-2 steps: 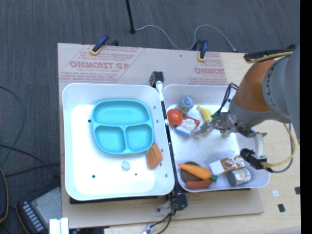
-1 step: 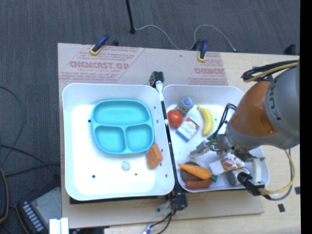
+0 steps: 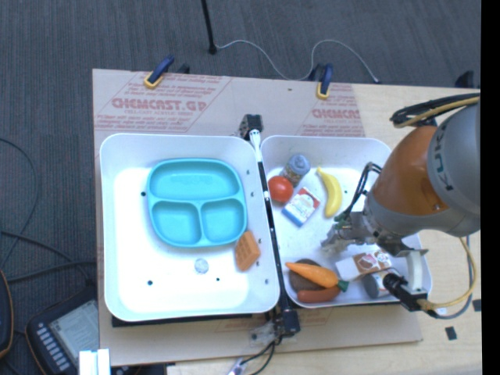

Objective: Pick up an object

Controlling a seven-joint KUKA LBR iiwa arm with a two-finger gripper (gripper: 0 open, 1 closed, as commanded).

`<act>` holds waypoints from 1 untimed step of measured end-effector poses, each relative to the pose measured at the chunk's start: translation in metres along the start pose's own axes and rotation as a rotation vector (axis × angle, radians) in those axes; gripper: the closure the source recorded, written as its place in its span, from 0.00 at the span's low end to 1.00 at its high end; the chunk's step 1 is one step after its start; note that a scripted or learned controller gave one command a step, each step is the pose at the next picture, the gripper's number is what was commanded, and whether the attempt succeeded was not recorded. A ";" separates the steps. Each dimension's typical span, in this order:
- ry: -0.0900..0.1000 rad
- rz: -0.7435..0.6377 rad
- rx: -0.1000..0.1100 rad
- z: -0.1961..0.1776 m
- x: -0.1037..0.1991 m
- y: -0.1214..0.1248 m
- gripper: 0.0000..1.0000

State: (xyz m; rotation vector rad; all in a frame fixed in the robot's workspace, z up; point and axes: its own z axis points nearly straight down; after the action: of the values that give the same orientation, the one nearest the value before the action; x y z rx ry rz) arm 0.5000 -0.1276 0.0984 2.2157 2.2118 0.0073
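Carrot (image 3: 312, 273) and banana (image 3: 331, 191) in right bin (image 3: 328, 143); tray (image 3: 195, 201) in left bin (image 3: 125, 151).

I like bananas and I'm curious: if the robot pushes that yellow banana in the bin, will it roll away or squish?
The banana is curved and lies flat, so it would probably spin or slide on the smooth white bin rather than roll. It looks glossy like a toy, so likely stiff and light, maybe slippery for the gripper.

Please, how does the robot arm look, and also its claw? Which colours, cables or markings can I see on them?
The arm is thick, rounded and grey, with a broad orange band above the wrist. Black and yellow cables run along it. The claw is a small grey metal part; its details are too blurred to describe.
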 end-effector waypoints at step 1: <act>0.002 -0.002 0.010 -0.014 -0.043 0.064 1.00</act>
State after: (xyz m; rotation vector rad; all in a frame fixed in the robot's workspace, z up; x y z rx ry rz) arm 0.5642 -0.1702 0.1135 2.2198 2.2201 -0.0010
